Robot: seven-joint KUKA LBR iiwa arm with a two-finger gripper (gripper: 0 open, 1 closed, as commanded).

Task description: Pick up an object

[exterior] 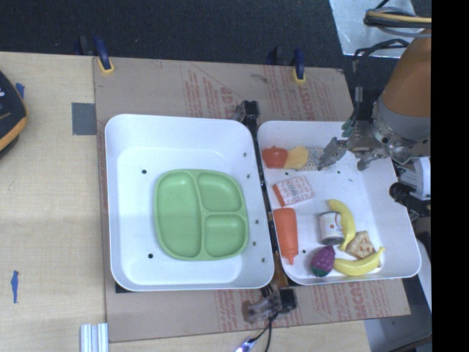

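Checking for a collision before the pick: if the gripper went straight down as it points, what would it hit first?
Likely the bare floor of the right bin, just right of the yellow piece. The gripper hangs over that bin's upper part; depth is unclear.

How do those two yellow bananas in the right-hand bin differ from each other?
The upper banana runs up and down beside the small can; the lower banana lies crosswise along the right bin's near wall. The lower one touches the purple fruit; the upper doesn't. Both are yellow, curved and lie flat.

A light wooden bench [44, 218] under brown cardboard [183, 86], dark carpet [183, 9] beyond
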